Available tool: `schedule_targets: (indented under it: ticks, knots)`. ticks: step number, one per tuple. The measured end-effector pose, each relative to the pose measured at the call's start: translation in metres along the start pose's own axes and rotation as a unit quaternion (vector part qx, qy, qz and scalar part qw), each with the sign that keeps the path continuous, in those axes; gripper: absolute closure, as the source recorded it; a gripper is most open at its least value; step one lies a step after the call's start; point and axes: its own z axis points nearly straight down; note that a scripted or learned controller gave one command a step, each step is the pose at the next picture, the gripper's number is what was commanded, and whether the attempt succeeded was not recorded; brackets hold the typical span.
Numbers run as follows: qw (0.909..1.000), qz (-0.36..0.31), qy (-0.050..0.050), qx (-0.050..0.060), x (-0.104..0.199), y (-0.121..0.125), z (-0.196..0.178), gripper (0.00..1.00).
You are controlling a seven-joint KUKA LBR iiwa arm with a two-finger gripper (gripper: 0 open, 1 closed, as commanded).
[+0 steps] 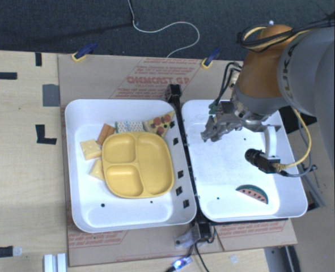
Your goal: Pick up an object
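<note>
The end effector hangs over the upper left of the right bin with nothing visibly between its fingers, though I cannot tell whether they are open or closed, so the step looks like an approach before any grasp. That bin's only loose object is a watermelon slice, well apart from the end effector toward the bin's near right corner, so the next move likely calls for travelling there and descending. The left bin holds a yellow divided plate ringed by small food pieces.

Plate in L bin.
</note>
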Motion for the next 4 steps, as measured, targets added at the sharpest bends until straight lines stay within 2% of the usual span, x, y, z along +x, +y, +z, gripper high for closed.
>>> schedule_targets:
  ticks: [1,2,3,4]
  knots:
    - [1.0,-0.001,0.0,0.0,0.043,-0.026,0.001,1.0]
    - [1.0,-0.001,0.0,-0.001,0.079,-0.052,-0.027,1.0]
    - [1.0,0.001,-0.001,-0.001,0.071,-0.046,-0.015,1.0]
    - [1.0,0.001,-0.001,-0.001,0.078,-0.05,-0.007,1.0]
